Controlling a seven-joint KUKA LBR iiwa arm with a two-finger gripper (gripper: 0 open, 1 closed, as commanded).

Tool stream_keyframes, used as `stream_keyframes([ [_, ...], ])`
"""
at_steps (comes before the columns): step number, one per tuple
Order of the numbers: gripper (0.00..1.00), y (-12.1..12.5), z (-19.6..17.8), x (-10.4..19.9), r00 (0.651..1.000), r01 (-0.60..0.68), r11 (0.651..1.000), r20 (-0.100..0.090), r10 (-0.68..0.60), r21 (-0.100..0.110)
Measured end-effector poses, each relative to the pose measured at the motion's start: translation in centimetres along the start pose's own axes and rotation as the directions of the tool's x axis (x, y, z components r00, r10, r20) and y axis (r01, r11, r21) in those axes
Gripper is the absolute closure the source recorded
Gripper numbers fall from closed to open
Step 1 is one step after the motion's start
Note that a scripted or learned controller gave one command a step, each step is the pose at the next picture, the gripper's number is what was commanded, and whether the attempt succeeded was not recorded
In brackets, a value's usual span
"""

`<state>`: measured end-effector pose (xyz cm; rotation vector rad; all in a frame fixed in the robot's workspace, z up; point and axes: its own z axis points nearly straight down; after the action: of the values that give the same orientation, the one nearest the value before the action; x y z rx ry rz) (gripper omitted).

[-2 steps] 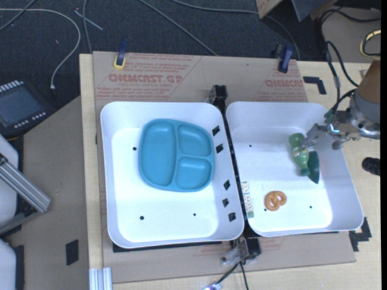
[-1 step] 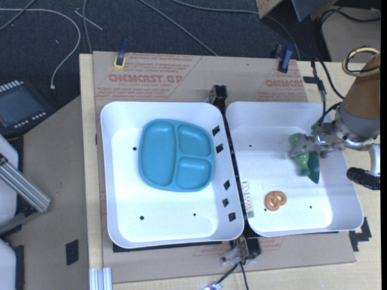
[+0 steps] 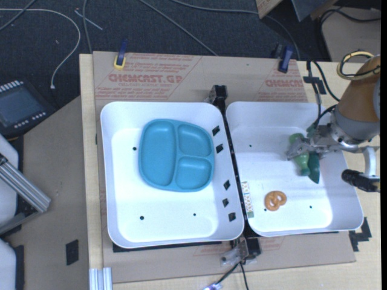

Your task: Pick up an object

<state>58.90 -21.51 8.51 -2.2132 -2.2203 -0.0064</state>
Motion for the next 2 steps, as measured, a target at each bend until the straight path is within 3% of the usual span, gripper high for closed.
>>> stream_keyframes([
  [1,1.00,0.3,-1.5,-0.2,1.000,0.001,1.000,0.008,0.000,-0.013],
  [2,1.00,1.0,-6.4,0.6,1.000,-0.001,1.000,0.009,0.001,-0.008],
])
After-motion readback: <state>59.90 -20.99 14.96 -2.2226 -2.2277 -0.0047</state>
